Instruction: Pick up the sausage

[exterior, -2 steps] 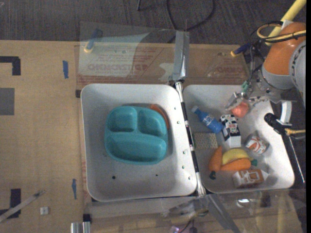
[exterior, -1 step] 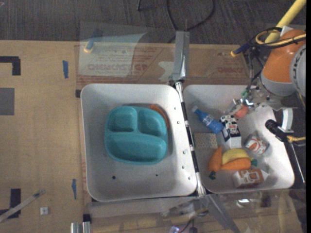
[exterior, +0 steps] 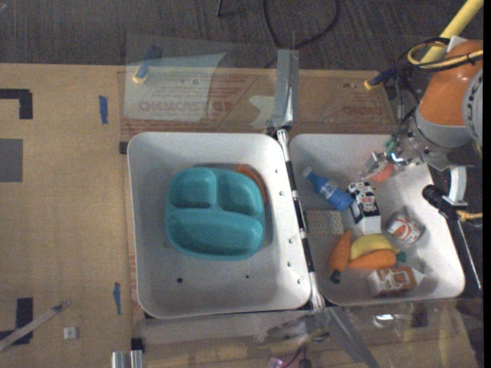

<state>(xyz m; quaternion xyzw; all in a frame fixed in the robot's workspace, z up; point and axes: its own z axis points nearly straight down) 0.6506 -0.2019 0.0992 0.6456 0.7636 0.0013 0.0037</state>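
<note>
The left bin [exterior: 153, 282] holds a teal divided tray [exterior: 216, 213], turned face down as far as the slant lets me judge, with an orange edge [exterior: 253, 176] peeking from under its upper right corner. The right bin [exterior: 445, 278] carries the clutter: a blue bottle [exterior: 328, 191] near the divider, a small black-and-white carton [exterior: 364, 203], a red-and-white can [exterior: 403, 229], a banana [exterior: 371, 244] touching a carrot [exterior: 367, 261], and an orange-brown carton [exterior: 393, 280] just below. The sausage is likely the reddish piece [exterior: 381, 172] at the bin's upper part (too small to be sure). The gripper [exterior: 390, 159] hangs just above it; whether it is gripping anything cannot be told.
</note>
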